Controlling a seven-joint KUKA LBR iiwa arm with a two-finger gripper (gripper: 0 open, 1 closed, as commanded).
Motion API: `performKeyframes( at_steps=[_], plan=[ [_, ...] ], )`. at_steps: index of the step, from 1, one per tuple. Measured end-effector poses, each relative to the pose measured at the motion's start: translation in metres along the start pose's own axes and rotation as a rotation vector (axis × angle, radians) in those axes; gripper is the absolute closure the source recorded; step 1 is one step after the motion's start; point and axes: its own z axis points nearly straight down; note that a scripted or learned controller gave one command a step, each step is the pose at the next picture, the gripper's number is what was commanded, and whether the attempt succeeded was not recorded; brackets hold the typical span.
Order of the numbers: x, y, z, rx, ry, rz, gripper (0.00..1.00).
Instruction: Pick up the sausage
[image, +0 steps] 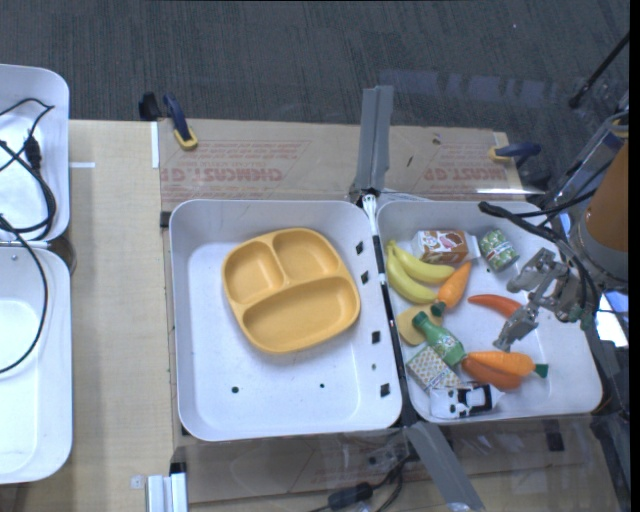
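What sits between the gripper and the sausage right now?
In the camera view the gripper hangs just below the thin red sausage in the right bin. A short bare stretch of bin floor lies between them.

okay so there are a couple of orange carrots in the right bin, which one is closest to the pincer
The carrot lying flat near the right bin's front edge, just below the pincer. The other carrot sits farther left, leaning against the bananas.

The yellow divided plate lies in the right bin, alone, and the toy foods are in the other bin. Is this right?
Not quite. The camera view shows the yellow divided plate alone in the left bin; the toy foods, such as the bananas, are in the right bin.
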Motion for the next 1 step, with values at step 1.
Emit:
performKeyframes(
  at_steps=[1],
  plan=[
    [-0.0467, 0.0397, 0.0294, 0.000, 0.001, -0.076, 0.00]
  ],
)
